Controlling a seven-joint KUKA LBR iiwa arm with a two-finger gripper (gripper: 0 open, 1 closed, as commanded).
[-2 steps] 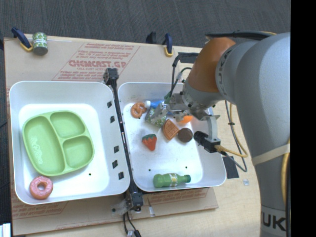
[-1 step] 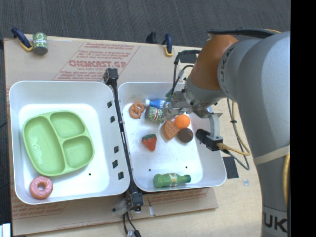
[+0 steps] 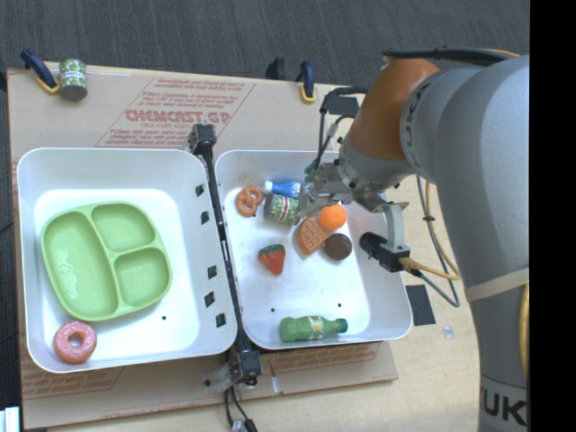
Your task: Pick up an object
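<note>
My arm (image 3: 450, 151) reached in from the right of the frame, grey with the orange band bent over the upper right corner of the right bin (image 3: 270, 327). My gripper (image 3: 317, 190) hung low over the cluster of toy food in the upper middle of that bin; from this slanted view I could not tell how it stood, nor whether anything was in it.

Just beneath and beside it lay a small can with a green and red label (image 3: 282, 209), tipped on its side, and a little white bottle with a blue cap (image 3: 285, 188) touching it on the upper side. To their left sat a brown pretzel (image 3: 248, 200). Below the gripper an orange ball (image 3: 332, 217) rested against a tan waffle-patterned piece (image 3: 311, 237), with a dark brown round piece (image 3: 338, 247) just to the right. A red strawberry with a green top (image 3: 273, 258) lay apart, nearer the bin's centre, and a green bottle with a yellow label (image 3: 311, 328) lay on its side along the lower edge.

In the left bin (image 3: 36, 174) a light green divided plate (image 3: 105, 260) filled the middle, with a pink frosted doughnut (image 3: 75, 341) in the lower left corner.
</note>
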